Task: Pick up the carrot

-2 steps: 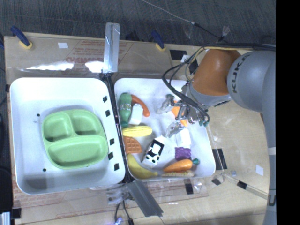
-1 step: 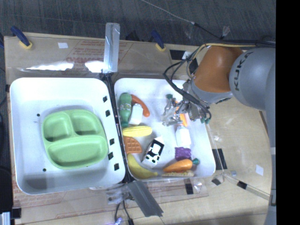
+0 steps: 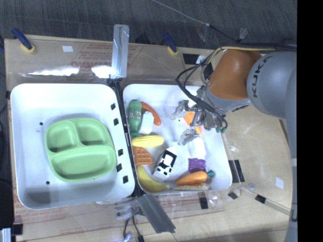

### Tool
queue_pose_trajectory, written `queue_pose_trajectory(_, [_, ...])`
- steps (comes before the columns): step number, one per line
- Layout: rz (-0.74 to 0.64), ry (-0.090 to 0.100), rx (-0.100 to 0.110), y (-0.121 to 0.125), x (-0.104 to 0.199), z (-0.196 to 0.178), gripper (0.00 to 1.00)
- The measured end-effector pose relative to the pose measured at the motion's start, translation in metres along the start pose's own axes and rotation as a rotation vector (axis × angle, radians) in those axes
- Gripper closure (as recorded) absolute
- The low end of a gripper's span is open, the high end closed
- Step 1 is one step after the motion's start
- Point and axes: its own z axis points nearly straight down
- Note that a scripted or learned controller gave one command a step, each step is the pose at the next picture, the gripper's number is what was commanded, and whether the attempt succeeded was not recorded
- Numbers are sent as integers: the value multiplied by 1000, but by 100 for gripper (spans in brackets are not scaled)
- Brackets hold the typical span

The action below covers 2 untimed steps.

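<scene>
The left shallow white bin [image 3: 20,135] holds a light green three-compartment plastic tray [image 3: 79,147] with bare floor around it. In the right shallow white bin [image 3: 161,92], toys crowd the left wall and near edge: a green bottle-shaped toy [image 3: 134,116], a yellow corn cob [image 3: 147,141], a yellow banana [image 3: 150,182] and a black-and-white patterned cube [image 3: 166,163]. The orange carrot with a green top [image 3: 193,177] lies at the near edge, long axis left-right, leafy end pointing right, just beside the near wall. The silver two-finger gripper [image 3: 184,121] hovers farther back over the bin's bare middle, fingers spread, holding nothing.
</scene>
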Motion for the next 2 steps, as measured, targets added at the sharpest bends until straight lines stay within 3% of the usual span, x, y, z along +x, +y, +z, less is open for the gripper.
queue_pose_trajectory(1, [-4,-4,1,1,-2,-11,100])
queue_pose_trajectory(2, [-4,-4,1,1,-2,-11,0])
